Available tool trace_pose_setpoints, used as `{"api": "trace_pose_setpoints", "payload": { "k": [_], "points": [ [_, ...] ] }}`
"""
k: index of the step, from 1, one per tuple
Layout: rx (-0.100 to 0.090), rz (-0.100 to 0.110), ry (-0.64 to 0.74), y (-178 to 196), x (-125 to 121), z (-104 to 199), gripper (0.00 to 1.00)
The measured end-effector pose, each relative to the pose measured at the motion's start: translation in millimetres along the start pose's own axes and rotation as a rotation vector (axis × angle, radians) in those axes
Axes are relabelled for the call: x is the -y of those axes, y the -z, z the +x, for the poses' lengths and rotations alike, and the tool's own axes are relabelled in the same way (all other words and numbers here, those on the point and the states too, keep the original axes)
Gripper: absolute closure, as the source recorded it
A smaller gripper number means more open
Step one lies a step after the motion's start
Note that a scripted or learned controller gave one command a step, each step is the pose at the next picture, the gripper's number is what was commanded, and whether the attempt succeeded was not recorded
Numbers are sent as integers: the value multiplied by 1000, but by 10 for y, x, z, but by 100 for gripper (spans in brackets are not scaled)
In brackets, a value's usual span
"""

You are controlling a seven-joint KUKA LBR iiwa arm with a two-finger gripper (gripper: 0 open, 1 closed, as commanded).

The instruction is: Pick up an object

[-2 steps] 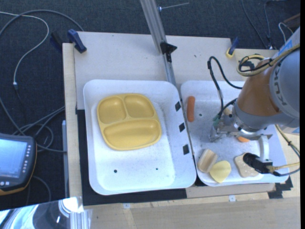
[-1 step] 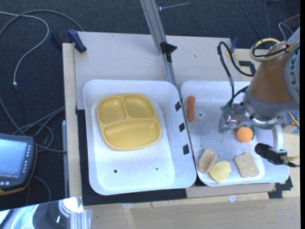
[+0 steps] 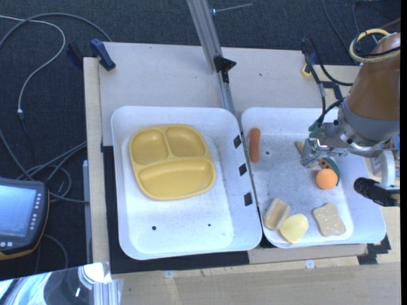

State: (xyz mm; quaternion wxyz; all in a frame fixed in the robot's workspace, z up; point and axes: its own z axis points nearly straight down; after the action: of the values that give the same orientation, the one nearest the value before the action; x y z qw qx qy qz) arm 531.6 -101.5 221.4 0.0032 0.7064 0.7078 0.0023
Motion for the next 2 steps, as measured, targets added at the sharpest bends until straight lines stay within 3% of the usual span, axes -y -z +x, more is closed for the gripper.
{"api": "trace_pose_setpoints", "payload": {
  "k": [2],
  "points": [
    [-4,5,5,190,-235,1000,100]
  ]
}}
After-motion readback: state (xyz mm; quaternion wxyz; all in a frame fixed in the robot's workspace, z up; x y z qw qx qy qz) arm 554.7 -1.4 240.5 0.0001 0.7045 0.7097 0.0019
